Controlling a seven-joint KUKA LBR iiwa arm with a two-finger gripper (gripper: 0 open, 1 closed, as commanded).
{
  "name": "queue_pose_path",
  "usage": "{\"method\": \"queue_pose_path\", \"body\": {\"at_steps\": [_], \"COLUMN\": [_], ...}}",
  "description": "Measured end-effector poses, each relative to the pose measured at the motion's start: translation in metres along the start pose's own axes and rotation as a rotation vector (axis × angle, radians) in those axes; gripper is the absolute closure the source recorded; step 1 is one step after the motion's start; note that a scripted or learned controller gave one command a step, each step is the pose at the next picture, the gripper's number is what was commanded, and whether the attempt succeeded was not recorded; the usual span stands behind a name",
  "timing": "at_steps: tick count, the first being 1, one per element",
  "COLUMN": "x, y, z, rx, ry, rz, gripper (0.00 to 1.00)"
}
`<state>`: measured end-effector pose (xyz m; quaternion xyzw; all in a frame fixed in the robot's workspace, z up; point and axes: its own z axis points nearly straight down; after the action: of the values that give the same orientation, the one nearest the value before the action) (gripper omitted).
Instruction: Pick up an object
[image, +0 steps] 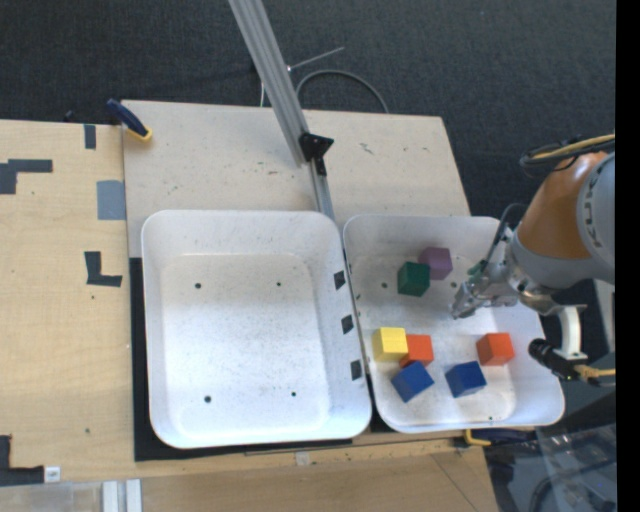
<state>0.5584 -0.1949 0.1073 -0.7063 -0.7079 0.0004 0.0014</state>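
The right bin (520, 400) holds several small blocks: a green cube (413, 279), a purple cube (436, 262), a yellow cube (391, 342) touching an orange one (419, 349), two blue cubes (411, 381) (465, 379) and another orange cube (495, 348). My gripper (466, 303) hangs low over the bin's right half, right of the green cube and above-left of the far orange cube. Nothing shows between its fingers.
The left bin (160, 300) sits beside the right one, sharing a middle wall. A slanted metal rail (285, 95) crosses the back of the bench. The grey and orange arm (565, 225) overhangs the right bin's right edge.
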Motion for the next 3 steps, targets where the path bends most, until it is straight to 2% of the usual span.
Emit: {"method": "queue_pose_path", "body": {"at_steps": [2, 3], "x": [0.008, 0.058], "y": [-0.005, -0.009], "z": [-0.098, -0.110], "rx": [-0.006, -0.003], "ry": [-0.002, 0.000], "rz": [0.001, -0.004], "gripper": [1.00, 1.00]}}
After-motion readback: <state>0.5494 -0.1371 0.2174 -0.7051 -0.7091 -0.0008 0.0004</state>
